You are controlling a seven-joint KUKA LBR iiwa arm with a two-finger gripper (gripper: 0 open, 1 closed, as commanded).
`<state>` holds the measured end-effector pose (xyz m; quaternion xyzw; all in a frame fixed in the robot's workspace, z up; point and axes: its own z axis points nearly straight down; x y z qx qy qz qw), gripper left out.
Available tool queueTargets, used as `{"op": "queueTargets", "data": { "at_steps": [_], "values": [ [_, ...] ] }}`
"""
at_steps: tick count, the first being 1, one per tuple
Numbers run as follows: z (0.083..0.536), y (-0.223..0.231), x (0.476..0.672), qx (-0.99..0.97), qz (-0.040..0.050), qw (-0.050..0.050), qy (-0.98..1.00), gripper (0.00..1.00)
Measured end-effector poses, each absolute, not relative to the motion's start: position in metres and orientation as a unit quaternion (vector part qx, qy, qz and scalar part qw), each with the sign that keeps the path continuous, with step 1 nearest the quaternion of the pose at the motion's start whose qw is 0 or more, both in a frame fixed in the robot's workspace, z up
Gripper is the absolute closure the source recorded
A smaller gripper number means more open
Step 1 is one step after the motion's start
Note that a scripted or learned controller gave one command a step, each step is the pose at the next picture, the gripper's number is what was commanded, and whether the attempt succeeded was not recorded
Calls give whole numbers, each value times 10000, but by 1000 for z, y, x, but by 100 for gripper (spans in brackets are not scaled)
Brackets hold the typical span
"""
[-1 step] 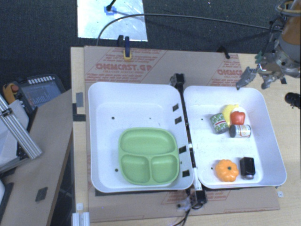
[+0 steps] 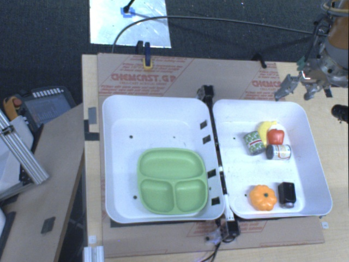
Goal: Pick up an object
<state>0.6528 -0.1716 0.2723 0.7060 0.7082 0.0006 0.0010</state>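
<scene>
While the gripper (image 2: 299, 86) is held above the right bin's (image 2: 313, 141) far edge, fingers spread and unloaded, a small orange pumpkin (image 2: 262, 197) is seen inside.

floor: dark carpet (image 2: 43, 31) at 11–12 o'clock | shiny metal sheet (image 2: 130, 14) lay on it at 12 | bench (image 2: 180, 70) tan, printed board | side table (image 2: 38, 162) at 9, aluminium rail (image 2: 19, 149) on it
</scene>
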Motion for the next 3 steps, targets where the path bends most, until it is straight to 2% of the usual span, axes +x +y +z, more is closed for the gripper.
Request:
{"op": "queueTargets", "data": {
  "at_steps": [2,3],
  "values": [
    [186,-175,643,7068,-5,-2,7074,0],
    [143,-181,645,7069,-5,-3,7073,0]
  ]
}}
